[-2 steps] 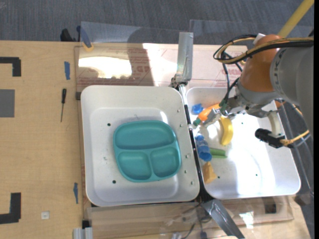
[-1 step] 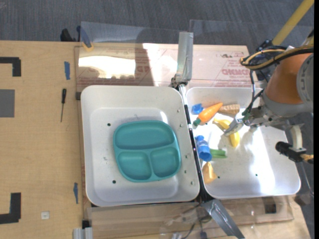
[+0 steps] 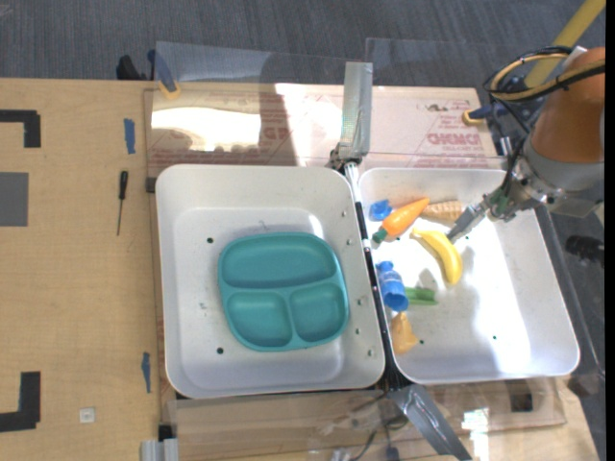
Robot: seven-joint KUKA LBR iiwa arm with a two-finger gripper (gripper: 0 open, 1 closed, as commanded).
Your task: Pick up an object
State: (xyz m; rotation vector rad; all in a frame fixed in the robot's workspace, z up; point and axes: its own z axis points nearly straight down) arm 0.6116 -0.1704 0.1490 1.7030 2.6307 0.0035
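Nearest the camera, a small orange-tan toy piece [image 3: 403, 333] lies by the left wall of the right-hand shallow white bin [image 3: 538, 349]. The candidate object is the yellow curved plastic banana [image 3: 442, 254], lying in the upper middle of that bin. Its long axis runs from upper left to lower right. The two-finger gripper [image 3: 465, 226] sits just beside the banana's upper end, to the banana's upper right, and nothing is visible between its fingers. Whether the fingers are spread or pressed together cannot be told. In judgement, the coming move is a short descent down-left, with the fingers straddling across the banana's long axis. An orange plastic carrot [image 3: 404, 216] lies left of the gripper. A blue toy piece [image 3: 392, 287] lies lower left. The left-hand shallow white bin [image 3: 183, 286] holds a teal divided tray [image 3: 282, 289].
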